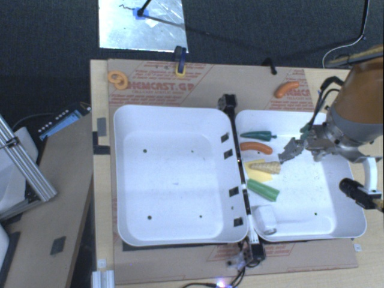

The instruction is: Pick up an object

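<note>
The gripper (287,153), its finger spread not discernible and nothing seen held, is poised in the right bin (348,221) just right of the yellow corn cob (264,168), whose long axis runs left-right.

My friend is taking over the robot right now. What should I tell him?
Gripper: over the right bin, just above the corn. I cannot tell if it is open or shut, and nothing shows in it.
Things: all at the right bin's left side. From top: green pepper, orange carrot, corn, green cucumber, white piece.
Done: arm has reached in.
Left: grab one object and lift it.
</note>
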You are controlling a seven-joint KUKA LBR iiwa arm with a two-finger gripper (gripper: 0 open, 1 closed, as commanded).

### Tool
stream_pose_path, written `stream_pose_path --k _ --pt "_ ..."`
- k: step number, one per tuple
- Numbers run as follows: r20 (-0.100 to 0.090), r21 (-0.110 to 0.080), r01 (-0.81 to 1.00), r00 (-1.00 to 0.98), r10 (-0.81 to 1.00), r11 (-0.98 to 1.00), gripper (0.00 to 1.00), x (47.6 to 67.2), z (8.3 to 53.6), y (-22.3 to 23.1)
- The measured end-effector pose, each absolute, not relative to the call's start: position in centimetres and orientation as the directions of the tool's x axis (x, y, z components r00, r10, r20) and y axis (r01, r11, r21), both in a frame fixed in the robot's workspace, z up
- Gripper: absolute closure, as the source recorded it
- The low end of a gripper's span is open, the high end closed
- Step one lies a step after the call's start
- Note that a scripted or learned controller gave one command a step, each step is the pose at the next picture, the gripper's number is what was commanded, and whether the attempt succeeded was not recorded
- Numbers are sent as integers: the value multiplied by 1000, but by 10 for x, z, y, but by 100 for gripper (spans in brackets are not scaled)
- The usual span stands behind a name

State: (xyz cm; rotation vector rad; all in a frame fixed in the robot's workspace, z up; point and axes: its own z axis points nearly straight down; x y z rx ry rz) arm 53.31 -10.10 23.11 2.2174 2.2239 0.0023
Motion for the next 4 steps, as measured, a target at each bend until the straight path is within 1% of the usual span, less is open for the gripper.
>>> stream_pose_path --k 1,2,3,4 --pt "1 -4 1000 -1 1000 1 0 556 77 -99" --pt "0 4 1000 -2 1000 2 100 558 96 -100" --pt "0 4 1000 -2 1000 2 0 558 95 -100" --pt "-1 4 1000 -4 1000 4 0 601 85 -101"
